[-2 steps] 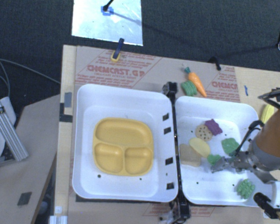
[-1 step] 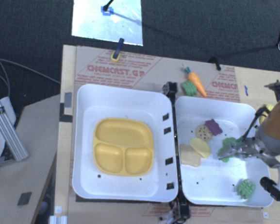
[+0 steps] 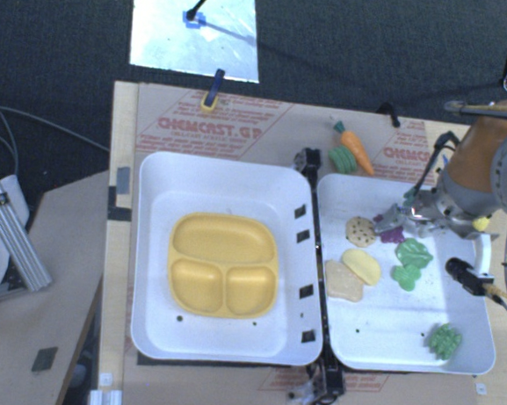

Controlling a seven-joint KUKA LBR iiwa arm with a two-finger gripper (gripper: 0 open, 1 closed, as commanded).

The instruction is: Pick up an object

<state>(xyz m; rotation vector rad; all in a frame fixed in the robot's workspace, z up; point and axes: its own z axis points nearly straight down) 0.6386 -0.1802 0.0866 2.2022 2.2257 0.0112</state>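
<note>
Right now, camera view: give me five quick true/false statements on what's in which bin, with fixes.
1. The yellow divided tray sits in the left bin. True.
2. The cookie lies in the left bin. False: it is in the right bin.
3. The carrot lies outside both bins. True.
4. The yellow divided tray holds green pieces. False: the green leafy piece and green piece lie in the right bin.
5. The gripper hovers over the left bin. False: it is over the right bin's far side.
</note>
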